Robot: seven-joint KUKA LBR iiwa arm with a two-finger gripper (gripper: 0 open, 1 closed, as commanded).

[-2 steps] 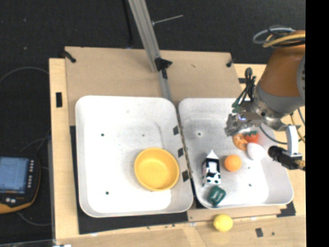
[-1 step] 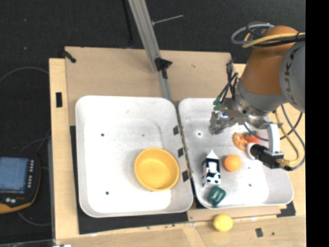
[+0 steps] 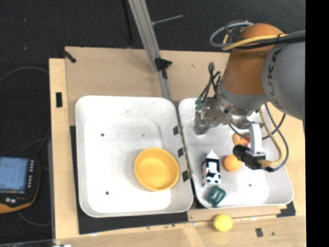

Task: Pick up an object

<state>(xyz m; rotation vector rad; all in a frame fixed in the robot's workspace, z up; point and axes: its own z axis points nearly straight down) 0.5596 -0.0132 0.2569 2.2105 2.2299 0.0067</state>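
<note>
Right now, from the overhead camera, my gripper (image 3: 203, 123) hangs over the upper left part of the right bin (image 3: 267, 192); whether it is spread or pressed together I cannot tell. Below it stand a black-and-white carton (image 3: 211, 171), an orange ball (image 3: 232, 163) beside that, and a green cup (image 3: 216, 195) near the front rim. A yellow bowl (image 3: 156, 169) sits in the left bin (image 3: 103, 122). A yellow ball (image 3: 222, 223) lies on the bench (image 3: 103, 71).

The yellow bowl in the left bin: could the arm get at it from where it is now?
Probably yes. The bowl sits alone in the left bin with nothing over it, and the end effector hangs above the right bin, just across the divide.
</note>
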